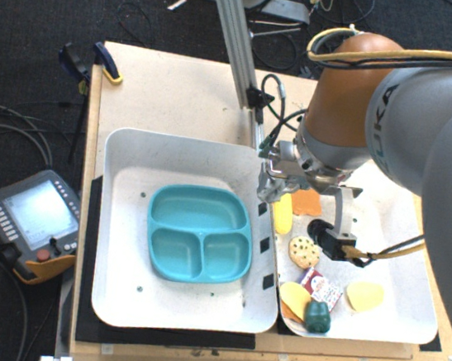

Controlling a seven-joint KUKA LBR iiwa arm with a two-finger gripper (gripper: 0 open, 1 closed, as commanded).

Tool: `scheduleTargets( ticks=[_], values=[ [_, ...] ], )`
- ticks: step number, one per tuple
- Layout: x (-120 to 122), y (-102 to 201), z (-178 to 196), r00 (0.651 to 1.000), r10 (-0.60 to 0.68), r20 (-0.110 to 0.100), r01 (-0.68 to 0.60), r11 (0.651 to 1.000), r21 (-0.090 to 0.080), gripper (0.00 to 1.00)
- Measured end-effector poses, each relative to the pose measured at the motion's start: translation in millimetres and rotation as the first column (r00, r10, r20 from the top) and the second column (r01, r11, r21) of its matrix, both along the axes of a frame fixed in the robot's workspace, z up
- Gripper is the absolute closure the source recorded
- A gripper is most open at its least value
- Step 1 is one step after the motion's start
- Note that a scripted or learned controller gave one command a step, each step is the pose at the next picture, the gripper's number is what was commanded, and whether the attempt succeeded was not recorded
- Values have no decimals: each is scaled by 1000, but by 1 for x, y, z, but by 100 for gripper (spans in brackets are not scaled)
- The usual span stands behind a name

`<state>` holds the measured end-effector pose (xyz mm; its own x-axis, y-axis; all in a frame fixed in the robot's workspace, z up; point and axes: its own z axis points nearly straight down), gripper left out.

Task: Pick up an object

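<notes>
The jaws (279,190) hung over the right bin's (417,244) left edge; whether they were parted or closed could not be told. Just below them lay a yellow banana-like piece (282,214), its long axis running up and down the view. Nearby sat an orange piece (307,202), a spotted cookie (304,251) and a green piece (318,317). A teal divided tray (199,233) lay in the left bin (123,203).

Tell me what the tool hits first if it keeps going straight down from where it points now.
Most likely the yellow piece lying just under the tool, near the right bin's left wall. The orange piece sits close beside it; depth is hard to judge from this slant.
</notes>
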<state>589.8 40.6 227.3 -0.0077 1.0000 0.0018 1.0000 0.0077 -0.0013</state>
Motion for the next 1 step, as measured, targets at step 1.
scheduleTargets(
  ticks=[1],
  values=[
    [-2, 53, 8, 1000, 1, 2, -1, 1000, 0, 100]
  ],
)
